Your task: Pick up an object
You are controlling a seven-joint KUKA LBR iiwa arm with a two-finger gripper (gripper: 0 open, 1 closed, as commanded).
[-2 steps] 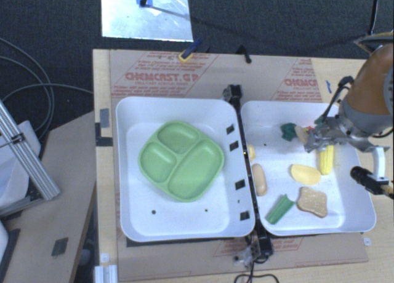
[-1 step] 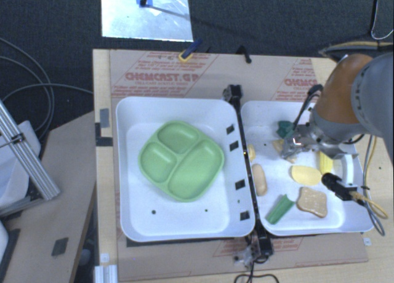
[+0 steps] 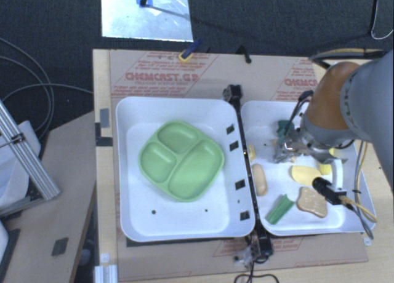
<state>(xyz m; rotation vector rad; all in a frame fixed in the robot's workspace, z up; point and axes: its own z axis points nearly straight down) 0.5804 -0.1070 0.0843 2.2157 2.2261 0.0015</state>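
The right bin (image 3: 258, 112) holds several small objects. A tan oblong roll (image 3: 260, 179) lies by its left wall, with a green stick (image 3: 279, 208) near the front. To the right sit a brown toast-shaped piece (image 3: 312, 202) and a yellow piece (image 3: 304, 174). A dark green item (image 3: 284, 129) lies toward the back. My gripper (image 3: 285, 151) is low in the middle of this bin, between the dark green item and the yellow piece, just right of the roll. The wrist hides what lies under it.
A light green divided plate (image 3: 181, 160) lies in the left bin (image 3: 132, 214). A black-clipped divider wall (image 3: 241, 152) separates the bins. The grey arm with its orange band (image 3: 329, 100) covers the right bin's far right. A small yellow bit (image 3: 251, 152) sits by the divider.
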